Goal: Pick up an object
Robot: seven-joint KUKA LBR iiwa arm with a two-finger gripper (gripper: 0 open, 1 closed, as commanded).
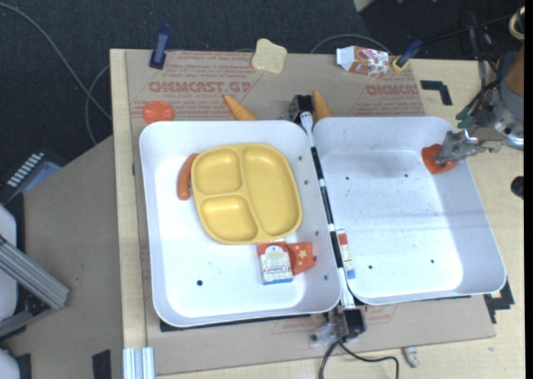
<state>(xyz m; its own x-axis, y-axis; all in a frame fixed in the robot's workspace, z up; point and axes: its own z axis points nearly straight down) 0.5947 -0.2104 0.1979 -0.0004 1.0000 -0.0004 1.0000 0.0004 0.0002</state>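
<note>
A small orange-red object (433, 159) lies at the far right wall of the right bin (400, 286). My gripper (455, 147) reaches in from the right and sits right over that object's right end, touching or nearly touching it. In the left bin (166, 286) rests a yellow divided plate (246, 191). A red sausage (184, 177) lies beside the plate's left edge. A small white and blue carton (276, 264) with a red piece (303, 256) next to it lies below the plate.
On the bench behind the bins lie a bread slice (269, 55), a blue clip (159, 46), an orange disc (156, 111), two carrot pieces (239, 107) and a small carton (363, 59). A divider rail (325, 202) separates the bins.
</note>
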